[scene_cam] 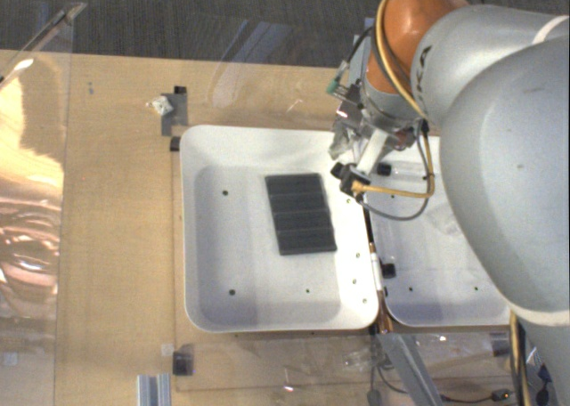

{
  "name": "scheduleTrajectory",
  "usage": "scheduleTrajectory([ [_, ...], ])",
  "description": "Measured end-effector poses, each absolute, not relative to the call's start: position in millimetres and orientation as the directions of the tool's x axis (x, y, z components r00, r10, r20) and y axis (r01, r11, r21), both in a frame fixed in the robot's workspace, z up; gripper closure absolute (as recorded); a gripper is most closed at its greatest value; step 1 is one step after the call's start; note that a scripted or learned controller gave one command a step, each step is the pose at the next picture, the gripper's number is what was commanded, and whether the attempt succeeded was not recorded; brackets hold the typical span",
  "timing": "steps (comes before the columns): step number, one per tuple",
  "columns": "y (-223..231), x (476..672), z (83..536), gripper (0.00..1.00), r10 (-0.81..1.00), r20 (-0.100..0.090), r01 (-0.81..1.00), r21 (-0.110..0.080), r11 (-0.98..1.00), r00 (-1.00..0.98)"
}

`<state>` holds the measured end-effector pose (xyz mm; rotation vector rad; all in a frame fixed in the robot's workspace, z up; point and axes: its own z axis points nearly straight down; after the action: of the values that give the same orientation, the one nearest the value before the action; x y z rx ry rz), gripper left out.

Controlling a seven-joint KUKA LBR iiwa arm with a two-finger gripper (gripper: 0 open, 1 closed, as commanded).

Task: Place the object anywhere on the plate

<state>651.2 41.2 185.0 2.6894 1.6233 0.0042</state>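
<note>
A dark grey ribbed rectangular plate (301,214) lies flat in the left bin (205,306), right of the bin's middle. My gripper (358,148) hangs below the orange wrist band, over the divide between the two bins near their far edge. It sits just right of and beyond the plate's far right corner. The wrist and arm hide whatever lies under the gripper. I cannot make out any object held in it.
The grey arm covers much of the right bin (427,297). A small black piece (387,268) sits at that bin's left rim. The wooden bench (107,217) extends left, with a small black bracket (178,115) by the left bin's far corner.
</note>
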Motion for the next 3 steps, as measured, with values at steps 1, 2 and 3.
scheduleTrajectory([
  [1,89,599.8,218,1.0,0.956,0.003,0.956,0.004,-0.295,0.295],
  [2,144,607.2,227,1.0,0.998,0.002,0.998,0.005,-0.066,0.066],
  [3,170,601.1,137,1.0,0.986,0.001,0.986,0.002,0.169,-0.169],
])
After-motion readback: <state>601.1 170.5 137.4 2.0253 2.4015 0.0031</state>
